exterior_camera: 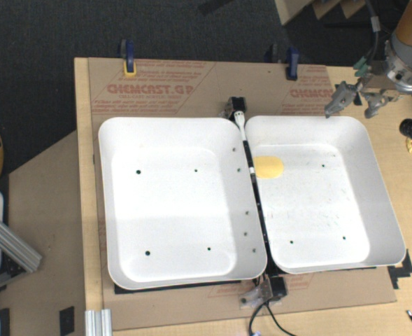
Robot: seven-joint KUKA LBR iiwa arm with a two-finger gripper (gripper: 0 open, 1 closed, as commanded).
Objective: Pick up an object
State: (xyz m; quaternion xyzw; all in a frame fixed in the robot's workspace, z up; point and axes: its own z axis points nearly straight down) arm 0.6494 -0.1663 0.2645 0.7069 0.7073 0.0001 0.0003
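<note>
Red printed lettering runs across the brown protective sheet [212, 82] covering the desk, behind the two white bins. At the back left, the brand name "CHEMCAST GP" reads in large red capitals, with smaller red lines above and below that are too faint to read. A second, partly hidden red print of the same kind sits at the back right.

The bench [185, 75] was a tan board printed with faint red lettering along its far strip. Two shallow white bins sat directly on it, side by side and touching along their inner rims: the left bin [115, 208] and the right bin [373, 187]. A blue clamp [128, 53] gripped the far edge at the left, and another blue clamp [292, 61] gripped it further right.
</note>
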